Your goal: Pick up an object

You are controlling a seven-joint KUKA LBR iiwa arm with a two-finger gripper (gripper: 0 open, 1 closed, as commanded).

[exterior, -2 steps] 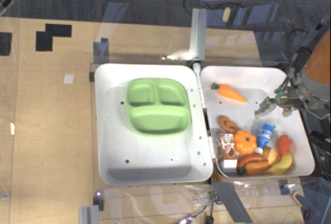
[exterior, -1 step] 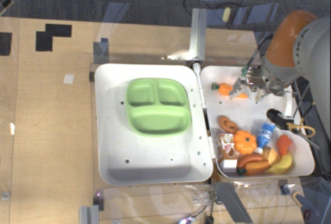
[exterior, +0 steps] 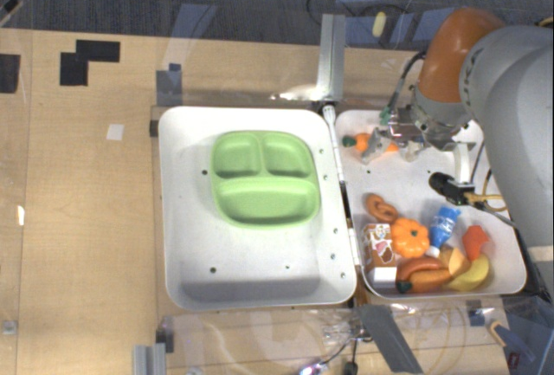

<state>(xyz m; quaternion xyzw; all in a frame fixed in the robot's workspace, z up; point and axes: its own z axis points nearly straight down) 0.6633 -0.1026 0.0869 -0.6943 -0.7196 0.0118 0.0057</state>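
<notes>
My gripper (exterior: 387, 139) hangs low over the far left corner of the right bin (exterior: 516, 254). A small orange toy (exterior: 351, 140) lies just to its left, and a bit of orange shows right beneath it. Nearer the front lie a brown pretzel (exterior: 381, 208), an orange pumpkin (exterior: 409, 236), a blue bottle (exterior: 444, 224), a red pepper (exterior: 474, 241), a yellow banana (exterior: 473, 274), a red sausage (exterior: 424, 270) and a printed packet (exterior: 378, 245).
The left bin (exterior: 186, 261) holds a green divided plate (exterior: 262, 177) near its middle. A metal post (exterior: 331, 61) stands behind the ridge between the two bins. My grey arm (exterior: 511, 105) covers the right bin's far right side.
</notes>
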